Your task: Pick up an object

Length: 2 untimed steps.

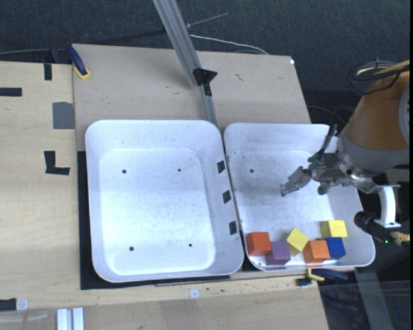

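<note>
Gripper [304, 180] at the end of the grey arm [372, 133] hangs over the right bin [275, 139], roughly at the bin's three o'clock side, with one dark finger [294, 182] slanting down toward eight o'clock above the bare white floor. Nothing shows between the fingers, but whether they stand apart or together I cannot tell from this angle. All the blocks lie along the right bin's six o'clock edge, well apart from the gripper. From nine o'clock toward three o'clock there: an orange block [259, 242], a purple block [280, 251] just beside it, a yellow block [297, 239] turned at a tilt, then a second orange block [317, 251] touching a blue block [335, 247], and a second yellow block [334, 228] sitting just at twelve o'clock of the blue one. At nine o'clock of the right bin sits the left bin [96, 184], the two rims meeting. A metal bar [181, 36] slants across the bench [261, 81] at twelve o'clock.
</note>
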{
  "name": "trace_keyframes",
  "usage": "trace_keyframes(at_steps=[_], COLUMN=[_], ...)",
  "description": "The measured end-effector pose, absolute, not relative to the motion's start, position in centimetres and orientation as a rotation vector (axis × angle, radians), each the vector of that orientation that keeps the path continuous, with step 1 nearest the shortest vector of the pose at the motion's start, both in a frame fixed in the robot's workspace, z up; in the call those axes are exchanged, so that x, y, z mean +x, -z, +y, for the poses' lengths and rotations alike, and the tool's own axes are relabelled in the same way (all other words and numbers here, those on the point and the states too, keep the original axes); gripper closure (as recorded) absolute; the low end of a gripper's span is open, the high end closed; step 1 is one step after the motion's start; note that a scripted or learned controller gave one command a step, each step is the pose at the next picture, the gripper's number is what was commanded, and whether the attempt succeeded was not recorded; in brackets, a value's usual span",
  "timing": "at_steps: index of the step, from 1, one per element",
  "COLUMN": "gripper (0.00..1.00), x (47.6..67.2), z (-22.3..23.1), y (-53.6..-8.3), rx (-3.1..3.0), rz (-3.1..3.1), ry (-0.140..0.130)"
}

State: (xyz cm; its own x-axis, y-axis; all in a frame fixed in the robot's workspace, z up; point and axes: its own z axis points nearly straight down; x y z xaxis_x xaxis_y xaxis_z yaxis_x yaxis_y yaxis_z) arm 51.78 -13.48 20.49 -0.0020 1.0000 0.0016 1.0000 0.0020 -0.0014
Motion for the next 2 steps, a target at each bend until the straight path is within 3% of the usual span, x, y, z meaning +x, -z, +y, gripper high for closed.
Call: trace_keyframes(at_steps=[1, 2], gripper=[0.0, 0.0], x=[51.6, 56.4], z=[-13.6, -12.2], y=[-25.8, -17.0], rx=[-2.221, -2.214], rz=[-2.226, -2.22], ry=[0.004, -0.008])
